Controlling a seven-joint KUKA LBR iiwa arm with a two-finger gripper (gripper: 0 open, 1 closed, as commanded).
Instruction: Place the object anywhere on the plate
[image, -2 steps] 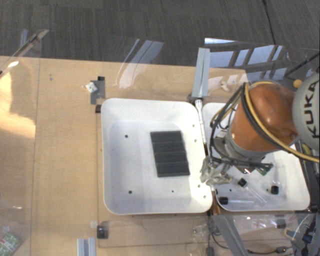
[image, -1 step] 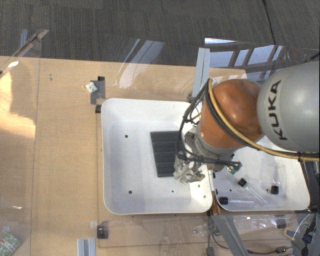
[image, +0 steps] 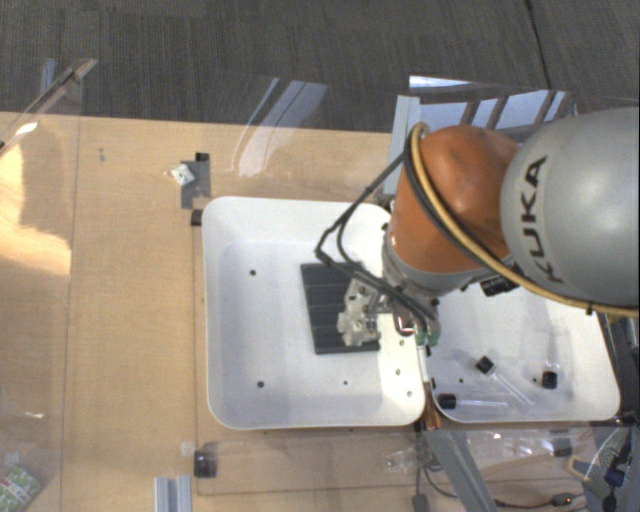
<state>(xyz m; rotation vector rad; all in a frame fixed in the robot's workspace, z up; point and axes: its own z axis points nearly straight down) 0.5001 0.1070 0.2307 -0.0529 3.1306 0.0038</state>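
Right now the gripper (image: 358, 318) hangs low over the left bin (image: 230, 330), its tip just above the right edge of the plate (image: 328, 300), a dark, ribbed, flat rectangle lying near the middle of that bin. Whether the pincer is wide, narrow or closed on something cannot be told: the orange and grey wrist covers it from above, and the pale shapes at the tip may belong to the tool or to a carried piece.

Which thing is the task's object is not plain either. If it is already at the tip, it sits over the plate's right margin. Otherwise the candidates lie in the right bin (image: 600, 405): a small black block (image: 484, 365) near its middle, a black knob (image: 548, 379) further right, and a black-tipped clear stick (image: 470, 403) by the near wall.

By their look these pieces are light, stiff and not fragile, though smooth and small enough to slip or flick away. The block is best pinched across its flat sides, low and centred. The stick should be taken across its middle, since it would likely roll. The plate's ribs should help hold a released piece in place.
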